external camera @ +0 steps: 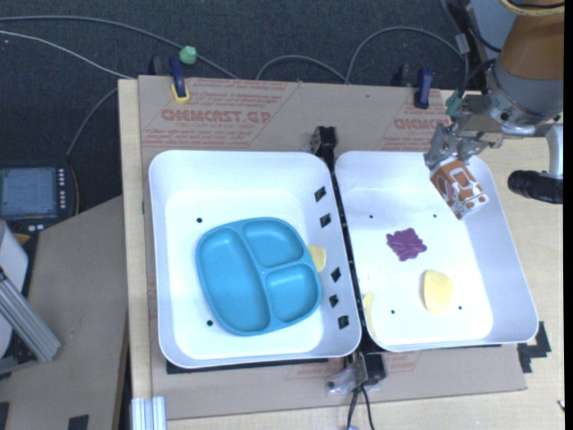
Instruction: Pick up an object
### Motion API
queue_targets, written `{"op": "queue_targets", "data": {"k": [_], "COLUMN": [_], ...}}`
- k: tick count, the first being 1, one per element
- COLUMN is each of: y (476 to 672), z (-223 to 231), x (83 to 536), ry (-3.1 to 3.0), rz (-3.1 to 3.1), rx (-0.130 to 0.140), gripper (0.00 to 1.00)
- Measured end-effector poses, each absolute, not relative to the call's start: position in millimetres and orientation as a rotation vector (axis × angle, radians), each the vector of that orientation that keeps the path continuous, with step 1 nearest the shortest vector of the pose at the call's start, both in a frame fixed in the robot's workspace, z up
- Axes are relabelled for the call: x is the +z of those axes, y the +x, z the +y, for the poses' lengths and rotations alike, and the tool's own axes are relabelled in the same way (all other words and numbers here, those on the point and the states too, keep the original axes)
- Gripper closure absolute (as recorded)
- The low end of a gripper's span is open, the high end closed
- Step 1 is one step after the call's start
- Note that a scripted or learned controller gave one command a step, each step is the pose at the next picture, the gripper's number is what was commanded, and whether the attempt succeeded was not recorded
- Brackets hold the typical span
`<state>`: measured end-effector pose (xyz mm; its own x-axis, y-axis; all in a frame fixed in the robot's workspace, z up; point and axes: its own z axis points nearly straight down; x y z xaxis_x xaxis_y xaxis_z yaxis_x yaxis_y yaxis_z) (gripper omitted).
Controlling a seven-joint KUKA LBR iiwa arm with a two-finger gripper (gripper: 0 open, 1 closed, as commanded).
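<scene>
**Camera view: claw lifts an orange block over the right bin**

The camera view shows the claw (458,170) pinching an orange-and-white block (460,188), which hangs tilted just under the fingertips, above the far right corner of the right bin (501,240). The block appears clear of the bin floor, so the pick looks nearly done, though the grip seems to sit on the block's upper end only.

To finish well, the arm should probably rise straight and slowly, without swinging, since a tilted block held near one end could slip out.

Below and to the left of the claw, a purple piece (406,243) lies on the bin floor; nearer the camera a pale yellow piece (437,290) lies beside it. Well to the claw's left, the left bin (170,240) holds a blue tray (258,274) with a yellow bit (317,258) at its edge. Both bins rest on a board (224,106) clamped at its far edge, cables trailing over dark carpet (89,7) beyond.
</scene>
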<state>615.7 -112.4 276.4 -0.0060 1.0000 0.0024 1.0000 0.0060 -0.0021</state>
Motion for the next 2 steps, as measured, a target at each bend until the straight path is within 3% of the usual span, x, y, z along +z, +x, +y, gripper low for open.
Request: {"op": "queue_targets", "data": {"k": [2], "y": [641.4], "z": [-18], "x": [252], "ry": [-2.216], "rz": [-2.227], "rx": [-0.002], "gripper": [1.00]}}
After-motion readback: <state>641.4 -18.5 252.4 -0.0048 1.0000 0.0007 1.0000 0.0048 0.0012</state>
